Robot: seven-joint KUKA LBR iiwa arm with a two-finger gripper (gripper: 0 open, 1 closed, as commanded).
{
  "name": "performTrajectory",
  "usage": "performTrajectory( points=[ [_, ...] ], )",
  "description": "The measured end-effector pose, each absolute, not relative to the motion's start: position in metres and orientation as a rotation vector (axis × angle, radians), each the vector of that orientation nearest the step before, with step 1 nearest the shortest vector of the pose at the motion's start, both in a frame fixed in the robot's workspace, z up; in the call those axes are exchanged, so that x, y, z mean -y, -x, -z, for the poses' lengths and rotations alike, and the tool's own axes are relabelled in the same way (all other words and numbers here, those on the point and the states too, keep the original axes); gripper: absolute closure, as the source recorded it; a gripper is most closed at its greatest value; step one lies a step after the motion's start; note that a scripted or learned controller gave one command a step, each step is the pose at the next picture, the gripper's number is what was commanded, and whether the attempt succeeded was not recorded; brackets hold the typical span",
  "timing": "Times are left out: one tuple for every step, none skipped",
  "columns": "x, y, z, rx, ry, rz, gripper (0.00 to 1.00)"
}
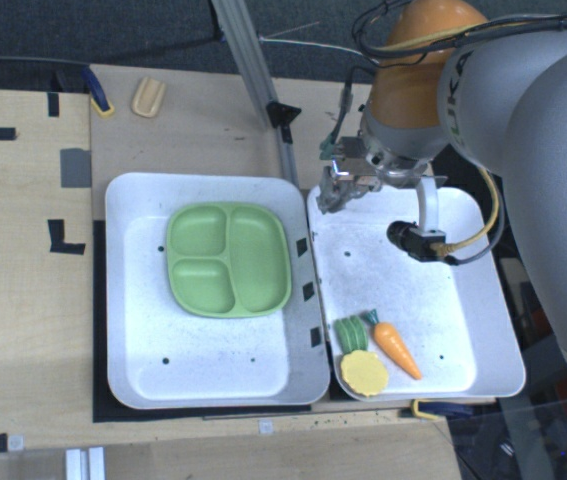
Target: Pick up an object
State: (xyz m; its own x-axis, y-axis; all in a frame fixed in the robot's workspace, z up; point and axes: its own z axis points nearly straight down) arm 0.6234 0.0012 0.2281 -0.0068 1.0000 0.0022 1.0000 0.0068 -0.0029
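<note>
Carrot [397, 350] lower bin, end effector [335, 196] well above

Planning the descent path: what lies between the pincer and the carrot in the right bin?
In the camera view, bare white bin floor separates the pincer from the carrot. The black fitting sits off to the right.

Two white bins [208, 393] [483, 358] sit side by side. One green divided plate [229, 259] lies there. One carrot [398, 350], one yellow disc [364, 373], one green ridged piece [351, 334].
</note>
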Motion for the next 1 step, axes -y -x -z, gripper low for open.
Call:
performTrajectory(
  points=[
    [-0.0613,-0.6117,-0.2291,2.228,2.21,-0.001,1.0]
  ],
)
